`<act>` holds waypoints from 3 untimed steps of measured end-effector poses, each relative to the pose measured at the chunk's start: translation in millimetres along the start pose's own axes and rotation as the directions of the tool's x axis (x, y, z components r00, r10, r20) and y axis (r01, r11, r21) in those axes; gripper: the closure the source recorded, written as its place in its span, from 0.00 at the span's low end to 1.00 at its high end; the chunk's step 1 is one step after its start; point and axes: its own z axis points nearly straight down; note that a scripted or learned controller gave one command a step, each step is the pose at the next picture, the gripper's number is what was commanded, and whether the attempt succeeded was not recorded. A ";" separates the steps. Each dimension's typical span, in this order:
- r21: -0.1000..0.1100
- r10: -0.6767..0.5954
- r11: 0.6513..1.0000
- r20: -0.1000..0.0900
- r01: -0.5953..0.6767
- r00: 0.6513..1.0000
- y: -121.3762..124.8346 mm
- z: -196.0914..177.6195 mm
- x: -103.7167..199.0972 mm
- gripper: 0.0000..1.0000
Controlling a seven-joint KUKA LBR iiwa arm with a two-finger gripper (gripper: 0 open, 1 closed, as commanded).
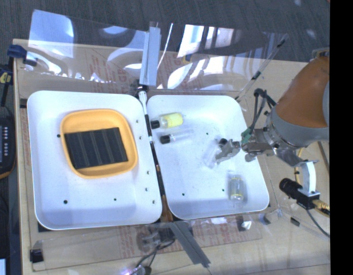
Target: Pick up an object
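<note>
I see the gripper (pixel 225 152) low over the right bin (pixel 187 202), near its right wall, but I cannot tell its state. A yellow-capped vial (pixel 167 120) and a clear vial (pixel 176 136) lie near the bin's upper left, a small clear jar (pixel 236 187) near its lower right. The left bin (pixel 44 199) holds a yellow tray with a dark ribbed insert (pixel 97 143).
</note>
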 end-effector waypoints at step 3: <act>-0.002 -0.298 0.955 0.001 0.298 0.955 141.1 151.5 16.4 0.00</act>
